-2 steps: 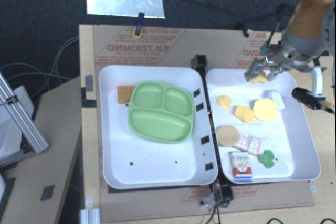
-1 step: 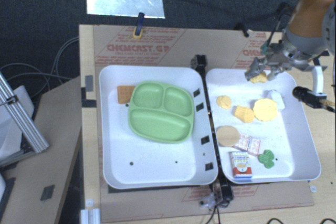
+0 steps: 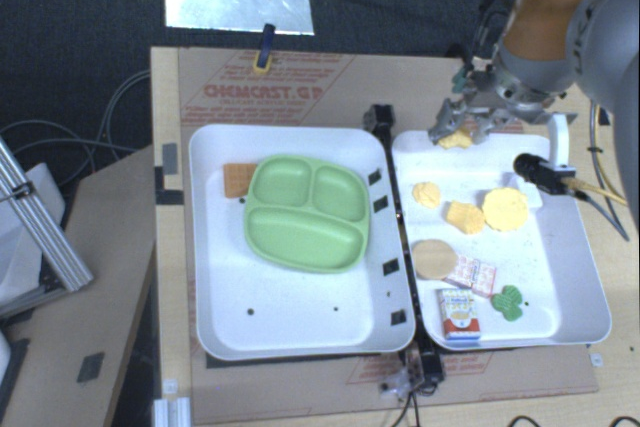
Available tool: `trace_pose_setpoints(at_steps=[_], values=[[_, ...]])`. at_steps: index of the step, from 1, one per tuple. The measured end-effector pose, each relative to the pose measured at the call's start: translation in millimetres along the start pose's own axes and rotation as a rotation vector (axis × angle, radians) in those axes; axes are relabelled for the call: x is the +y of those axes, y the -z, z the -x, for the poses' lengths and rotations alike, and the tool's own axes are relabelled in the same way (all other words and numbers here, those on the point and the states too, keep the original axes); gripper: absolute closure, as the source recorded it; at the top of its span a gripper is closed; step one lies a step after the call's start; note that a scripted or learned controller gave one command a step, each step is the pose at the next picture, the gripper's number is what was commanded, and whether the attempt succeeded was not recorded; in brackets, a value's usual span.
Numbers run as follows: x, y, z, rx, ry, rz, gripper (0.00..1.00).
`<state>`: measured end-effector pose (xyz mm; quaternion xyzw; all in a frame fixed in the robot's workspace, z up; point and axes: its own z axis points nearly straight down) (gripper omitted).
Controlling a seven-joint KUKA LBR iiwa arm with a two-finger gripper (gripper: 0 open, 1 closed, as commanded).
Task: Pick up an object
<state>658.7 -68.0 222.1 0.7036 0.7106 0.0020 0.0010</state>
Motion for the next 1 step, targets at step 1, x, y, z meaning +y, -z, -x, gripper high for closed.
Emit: trace_pose_setpoints(at_steps=[1], values=[[7.4,-7.5,-51.3,0.001,0.000,-0.001,1.00]])
